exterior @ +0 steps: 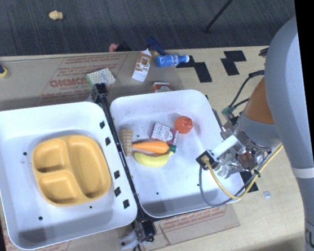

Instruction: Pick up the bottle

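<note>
Gripper point(234, 166) hangs over right white bin's point(155, 204) right rim, cabling hides it, can't tell its state; nothing visibly held. Small blue plastic bottle point(170, 60) lies on its side outside the bins, on cardboard behind them, so reach must leave the bin.

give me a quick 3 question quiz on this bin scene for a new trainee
1. True or false: the yellow divided tray lies in the left bin.
2. Where is the blue bottle? A) in the right bin B) on the bench beyond the bins C) on the tray
3. Fill in: the carrot lies on top of the ____.

Key
1. True.
2. B: it lies on its side on the bench, outside the right bin.
3. Banana. The gripper hangs over the right bin's right edge, far from the bottle.
</note>
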`<state>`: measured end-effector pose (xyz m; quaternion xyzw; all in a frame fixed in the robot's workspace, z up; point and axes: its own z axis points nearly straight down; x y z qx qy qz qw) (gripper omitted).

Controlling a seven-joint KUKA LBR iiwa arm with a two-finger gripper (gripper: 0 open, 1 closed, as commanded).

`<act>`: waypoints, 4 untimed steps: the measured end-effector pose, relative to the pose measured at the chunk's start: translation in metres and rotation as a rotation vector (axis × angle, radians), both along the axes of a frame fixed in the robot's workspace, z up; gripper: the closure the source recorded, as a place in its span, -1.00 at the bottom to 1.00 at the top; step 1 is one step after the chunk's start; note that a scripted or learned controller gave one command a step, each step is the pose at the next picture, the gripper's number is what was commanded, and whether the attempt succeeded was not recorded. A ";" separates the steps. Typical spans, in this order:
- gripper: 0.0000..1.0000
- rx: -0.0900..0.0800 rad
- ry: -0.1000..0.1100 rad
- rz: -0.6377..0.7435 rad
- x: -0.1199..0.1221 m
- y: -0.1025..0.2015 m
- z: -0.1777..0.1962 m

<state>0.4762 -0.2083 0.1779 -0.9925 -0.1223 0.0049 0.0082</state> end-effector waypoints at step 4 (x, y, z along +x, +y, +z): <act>1.00 -0.012 -0.008 -0.039 0.000 0.014 0.002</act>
